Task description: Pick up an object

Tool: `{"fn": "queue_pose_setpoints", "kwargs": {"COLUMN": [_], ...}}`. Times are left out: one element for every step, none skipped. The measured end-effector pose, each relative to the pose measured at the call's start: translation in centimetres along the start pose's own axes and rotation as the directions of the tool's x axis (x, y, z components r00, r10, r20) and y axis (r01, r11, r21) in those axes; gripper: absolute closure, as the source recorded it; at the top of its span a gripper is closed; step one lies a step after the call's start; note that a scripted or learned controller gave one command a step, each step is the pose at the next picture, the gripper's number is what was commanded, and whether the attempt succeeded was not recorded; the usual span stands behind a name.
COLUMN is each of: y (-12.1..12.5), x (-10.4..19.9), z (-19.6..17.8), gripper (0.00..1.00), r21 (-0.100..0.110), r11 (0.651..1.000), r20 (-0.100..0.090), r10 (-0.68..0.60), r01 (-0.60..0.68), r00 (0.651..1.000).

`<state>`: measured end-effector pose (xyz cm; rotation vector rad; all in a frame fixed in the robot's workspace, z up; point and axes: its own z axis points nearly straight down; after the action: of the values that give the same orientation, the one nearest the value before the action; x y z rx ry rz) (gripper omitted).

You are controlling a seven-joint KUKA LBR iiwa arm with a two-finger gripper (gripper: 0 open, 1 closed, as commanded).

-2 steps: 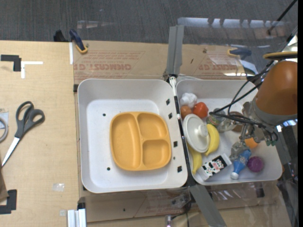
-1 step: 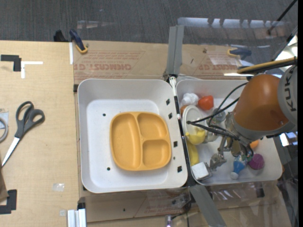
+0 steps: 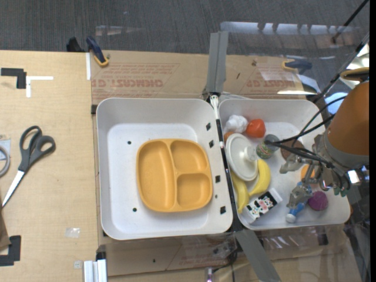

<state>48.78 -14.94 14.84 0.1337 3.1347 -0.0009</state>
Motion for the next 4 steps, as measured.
{"fn": "queue_pose_setpoints", "kwargs": {"y": [4.2, 4.1, 5.5, 5.6], "x": [-1.0, -1.8, -7.2, -7.2], "z": [4.2, 4.4, 5.3, 4.5], "gripper": [0.00, 0.00, 0.00, 1.00], "r21": [0.003, -0.001, -0.001, 0.002], "r11": [0.968, 0.859, 0.832, 0.834], "r20": [0.019, 0.010, 0.006, 0.006], "r10": [0.250, 0.512, 0.555, 0.552], "r01": [-0.251, -0.512, -0.555, -0.552], "r00": [0.968, 0.859, 0.832, 0.834]}}
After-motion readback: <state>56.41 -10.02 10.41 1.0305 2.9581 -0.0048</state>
